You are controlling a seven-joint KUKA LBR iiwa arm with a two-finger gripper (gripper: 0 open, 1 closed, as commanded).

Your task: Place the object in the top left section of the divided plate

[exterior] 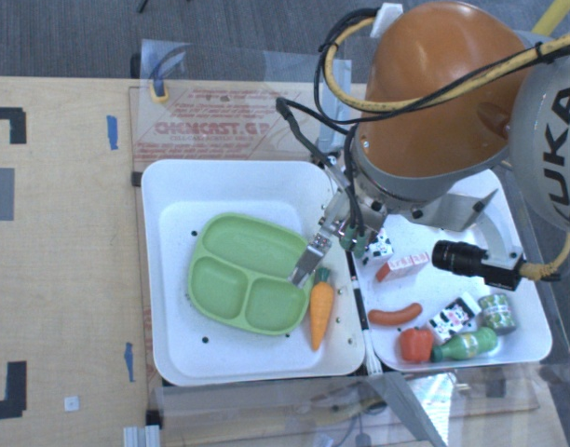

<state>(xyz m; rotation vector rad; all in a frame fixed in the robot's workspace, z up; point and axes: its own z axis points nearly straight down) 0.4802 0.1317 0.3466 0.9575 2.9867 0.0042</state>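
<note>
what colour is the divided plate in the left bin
Light green all over, seen clearly in the camera view: the divided plate lies in the white left bin.

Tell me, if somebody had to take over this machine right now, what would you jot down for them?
Gripper: over the right rim of the green plate in the left bin; nothing visible between its fingers.
Carrot: lying in the left bin just right of the plate, off it.
Right bin: sausage, tomato, green bottle, small cartons.
Done: nothing is in any plate section yet.
Left: grasp an object and set it in the plate's top left section.
</note>
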